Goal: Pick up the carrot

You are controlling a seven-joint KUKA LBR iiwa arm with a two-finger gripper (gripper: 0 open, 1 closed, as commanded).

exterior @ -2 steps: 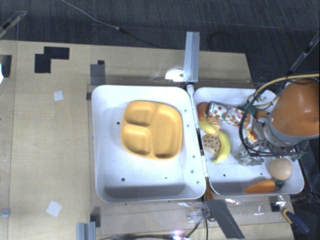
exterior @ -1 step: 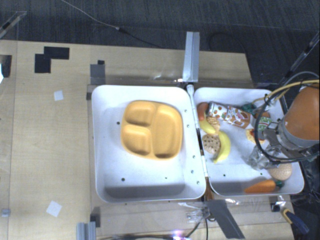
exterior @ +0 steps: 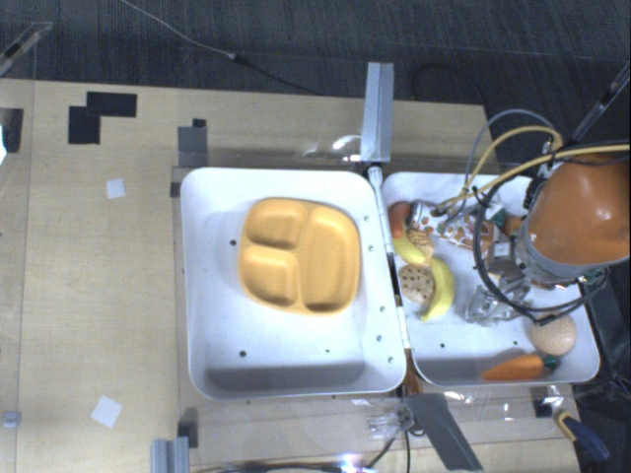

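Observation:
The carrot (exterior: 514,368), orange with a green stub at its right end, lies flat along the near wall of the right bin (exterior: 444,363). My gripper (exterior: 486,307) hangs below the arm's orange band (exterior: 582,215), low over the middle of the right bin. It is up and slightly left of the carrot, clearly apart from it. Cables and the wrist hide much of the gripper.
In the right bin lie a banana (exterior: 437,286), a round cookie (exterior: 417,284), a printed snack bag (exterior: 446,229), a red item (exterior: 398,217) and a beige roll (exterior: 554,336) just above the carrot. The left bin (exterior: 212,294) holds a yellow divided plate (exterior: 301,256).

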